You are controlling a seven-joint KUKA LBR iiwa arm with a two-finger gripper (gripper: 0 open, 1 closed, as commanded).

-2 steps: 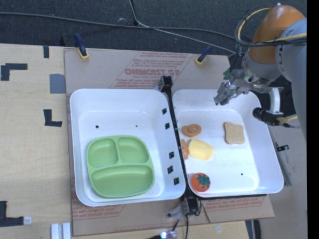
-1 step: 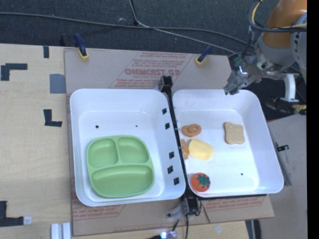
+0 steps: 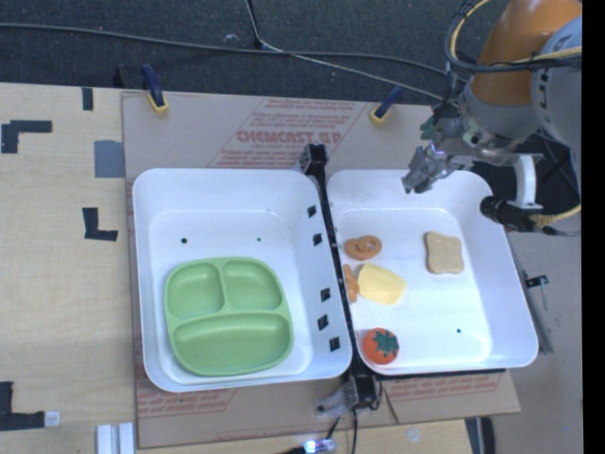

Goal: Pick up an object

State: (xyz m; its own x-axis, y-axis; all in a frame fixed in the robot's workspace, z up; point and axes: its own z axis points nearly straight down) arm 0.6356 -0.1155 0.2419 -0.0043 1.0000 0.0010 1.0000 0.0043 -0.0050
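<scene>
In the right bin [image 3: 492,343] lie several toy foods: a brown pretzel-like piece [image 3: 362,247], a yellow chunk [image 3: 382,284] with a small orange piece [image 3: 351,281] against its left side, a tan bread slice [image 3: 443,253] and a red tomato-like ball with a green top [image 3: 381,345]. My gripper [image 3: 423,177] hangs over the bin's far edge, up and to the right of the brown piece and well apart from all the foods. Nothing shows between its fingers.
The left bin [image 3: 151,216] holds a green divided plate [image 3: 228,314]. A black divider strip [image 3: 326,253] runs between the bins. Two blue-and-yellow clamps [image 3: 154,91] [image 3: 384,110] hold the cardboard sheet at the back. A cable [image 3: 284,50] crosses the dark backdrop.
</scene>
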